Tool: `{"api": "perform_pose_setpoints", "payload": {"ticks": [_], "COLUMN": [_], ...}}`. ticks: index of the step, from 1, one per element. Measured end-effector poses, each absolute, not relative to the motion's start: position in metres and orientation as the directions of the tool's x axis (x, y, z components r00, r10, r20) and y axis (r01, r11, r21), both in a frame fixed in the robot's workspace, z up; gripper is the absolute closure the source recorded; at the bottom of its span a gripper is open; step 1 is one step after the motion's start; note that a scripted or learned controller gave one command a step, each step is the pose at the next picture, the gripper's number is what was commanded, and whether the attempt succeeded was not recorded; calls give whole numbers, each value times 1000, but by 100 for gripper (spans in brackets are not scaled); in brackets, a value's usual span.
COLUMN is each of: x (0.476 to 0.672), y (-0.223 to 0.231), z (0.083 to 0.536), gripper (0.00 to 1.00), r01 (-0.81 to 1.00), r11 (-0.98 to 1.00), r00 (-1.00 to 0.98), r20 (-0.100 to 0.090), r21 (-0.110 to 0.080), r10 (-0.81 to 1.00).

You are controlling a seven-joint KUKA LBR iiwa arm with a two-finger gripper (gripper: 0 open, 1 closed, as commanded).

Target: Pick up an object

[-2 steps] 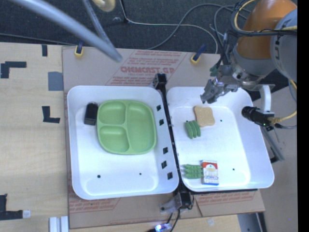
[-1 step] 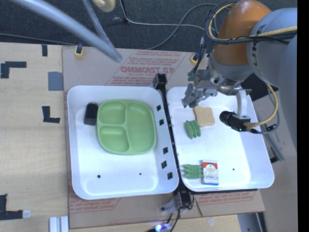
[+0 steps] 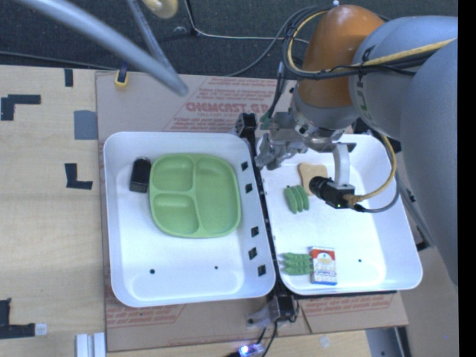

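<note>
Green pea pod (image 3: 297, 198) in rt bin (image 3: 387, 270), long axis near-vertical, claw (image 3: 277, 155) up-left

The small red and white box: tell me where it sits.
The red and white box lies in the right bin, near its front edge, just right of a green toy.

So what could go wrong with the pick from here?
The tool sits near the divider between the bins, so descending here could strike the wall. The tan piece and the green piece lie close together, so one may get nudged. The hanging cable might drag across them.
</note>
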State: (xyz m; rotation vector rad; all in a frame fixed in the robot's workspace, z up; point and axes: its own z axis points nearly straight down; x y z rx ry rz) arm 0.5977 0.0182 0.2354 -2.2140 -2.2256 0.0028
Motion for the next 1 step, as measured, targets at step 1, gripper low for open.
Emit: {"api": "perform_pose_setpoints", "payload": {"ticks": [1], "x": [601], "y": [61], "z": [233], "gripper": [100], "r01": [1000], "r11": [5], "r00": [-5], "r20": [0], "r21": [-1], "r10": [1000]}}
